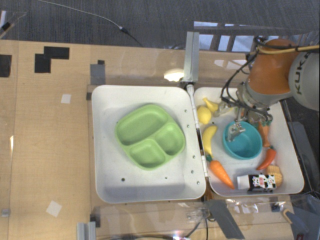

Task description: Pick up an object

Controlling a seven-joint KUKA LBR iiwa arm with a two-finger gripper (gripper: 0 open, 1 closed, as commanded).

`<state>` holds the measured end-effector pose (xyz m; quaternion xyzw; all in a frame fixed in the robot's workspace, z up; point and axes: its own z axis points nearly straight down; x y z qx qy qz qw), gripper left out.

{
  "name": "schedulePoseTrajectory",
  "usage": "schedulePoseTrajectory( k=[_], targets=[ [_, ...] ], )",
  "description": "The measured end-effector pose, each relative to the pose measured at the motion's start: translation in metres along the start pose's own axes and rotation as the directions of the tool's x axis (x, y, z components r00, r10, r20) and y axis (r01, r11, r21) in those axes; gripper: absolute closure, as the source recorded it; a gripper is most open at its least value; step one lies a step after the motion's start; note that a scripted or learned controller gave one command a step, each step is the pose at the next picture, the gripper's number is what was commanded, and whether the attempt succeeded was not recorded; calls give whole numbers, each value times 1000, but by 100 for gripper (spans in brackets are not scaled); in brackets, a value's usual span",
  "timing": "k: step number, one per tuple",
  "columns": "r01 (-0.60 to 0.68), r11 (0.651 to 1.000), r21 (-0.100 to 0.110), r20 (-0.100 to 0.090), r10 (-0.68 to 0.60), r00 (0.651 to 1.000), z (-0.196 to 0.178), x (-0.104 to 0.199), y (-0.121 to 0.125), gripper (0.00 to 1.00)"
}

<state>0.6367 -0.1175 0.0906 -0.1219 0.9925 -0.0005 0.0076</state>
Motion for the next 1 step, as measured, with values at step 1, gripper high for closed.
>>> schedulePoseTrajectory(
  k=[1],
  targets=[
    [-105, 994, 1, 2, 105, 994, -1, 21, -5, 0]
  ],
)
